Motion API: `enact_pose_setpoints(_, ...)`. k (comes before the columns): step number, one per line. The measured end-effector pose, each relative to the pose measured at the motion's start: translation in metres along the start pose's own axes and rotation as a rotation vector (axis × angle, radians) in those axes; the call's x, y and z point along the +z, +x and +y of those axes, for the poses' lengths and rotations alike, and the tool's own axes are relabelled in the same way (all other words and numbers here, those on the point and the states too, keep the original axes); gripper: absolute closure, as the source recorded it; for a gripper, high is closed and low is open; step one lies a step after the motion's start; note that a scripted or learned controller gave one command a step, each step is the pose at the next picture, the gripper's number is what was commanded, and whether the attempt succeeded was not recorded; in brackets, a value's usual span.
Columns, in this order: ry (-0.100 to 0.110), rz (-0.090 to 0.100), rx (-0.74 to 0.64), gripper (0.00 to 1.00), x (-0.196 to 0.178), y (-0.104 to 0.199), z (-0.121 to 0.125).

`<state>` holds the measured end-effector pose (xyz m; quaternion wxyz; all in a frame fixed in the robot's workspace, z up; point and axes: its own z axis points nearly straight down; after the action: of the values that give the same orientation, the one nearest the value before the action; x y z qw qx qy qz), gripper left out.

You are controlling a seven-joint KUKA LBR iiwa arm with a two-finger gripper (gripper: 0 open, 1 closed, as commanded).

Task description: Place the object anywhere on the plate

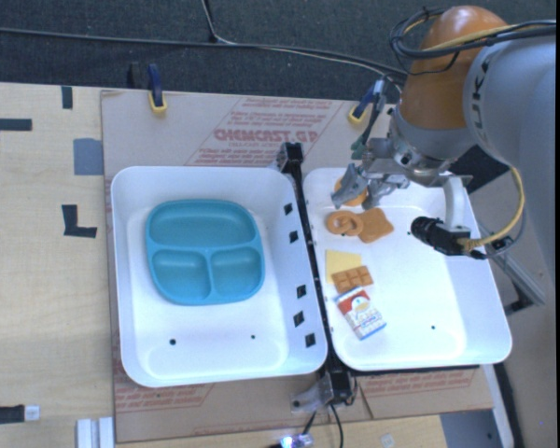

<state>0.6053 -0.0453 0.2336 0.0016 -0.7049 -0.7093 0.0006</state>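
The grey arm (504, 82) with its orange band reaches in over the far right corner of the bench, its wrist hanging above the far edge of the right bin (467, 334). The left bin (131, 343) lies touching it along the middle seam and carries a teal plate (205, 250) with three compartments, set toward that bin's far left part. The gripper (362, 190) sits low over the right bin's far left corner; something orange shows at its tips, but the view is too crowded there to say whether the fingers are released or grasping it. Just beside the gripper, toward the near edge, lies a tan pretzel-like object (342, 223) touching a brown flat piece (376, 225). Nearer still along the bin's left edge are a yellow and brown waffle-like block (347, 271) and then a small red and white carton (362, 313), each apart from the plate
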Motion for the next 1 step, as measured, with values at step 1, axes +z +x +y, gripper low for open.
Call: enact_pose_setpoints(1, -0.001, 0.0, 0.0, 1.0, 0.0007, 0.0459, 0.0024)
